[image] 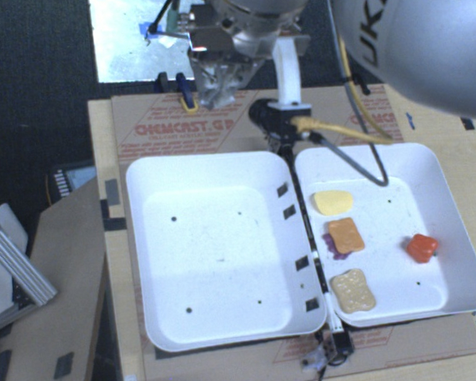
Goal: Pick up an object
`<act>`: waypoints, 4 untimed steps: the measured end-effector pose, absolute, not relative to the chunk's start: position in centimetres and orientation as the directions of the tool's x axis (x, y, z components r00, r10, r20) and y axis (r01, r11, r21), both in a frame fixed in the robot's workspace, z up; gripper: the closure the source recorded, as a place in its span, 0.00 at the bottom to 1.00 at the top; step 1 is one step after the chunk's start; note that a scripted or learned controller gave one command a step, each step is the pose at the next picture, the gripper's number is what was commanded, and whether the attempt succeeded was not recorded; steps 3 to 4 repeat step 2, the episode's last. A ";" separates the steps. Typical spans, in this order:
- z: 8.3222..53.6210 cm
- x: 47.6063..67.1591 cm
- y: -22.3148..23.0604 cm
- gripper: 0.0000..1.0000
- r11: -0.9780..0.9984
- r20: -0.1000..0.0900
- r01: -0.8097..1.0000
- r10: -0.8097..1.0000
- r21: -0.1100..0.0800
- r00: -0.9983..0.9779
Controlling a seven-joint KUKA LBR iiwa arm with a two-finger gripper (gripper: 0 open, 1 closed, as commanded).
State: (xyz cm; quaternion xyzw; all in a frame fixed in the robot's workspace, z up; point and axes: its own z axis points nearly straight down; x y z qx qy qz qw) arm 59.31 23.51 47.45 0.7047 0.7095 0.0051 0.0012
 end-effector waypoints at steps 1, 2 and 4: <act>53.9 53.2 23.5 1.00 0.007 0.004 1.000 1.000 0.005 -0.007; 53.5 53.5 23.4 0.00 0.005 0.001 1.000 1.000 0.002 -0.005; 53.5 53.5 23.4 0.00 0.005 0.001 1.000 1.000 0.002 -0.005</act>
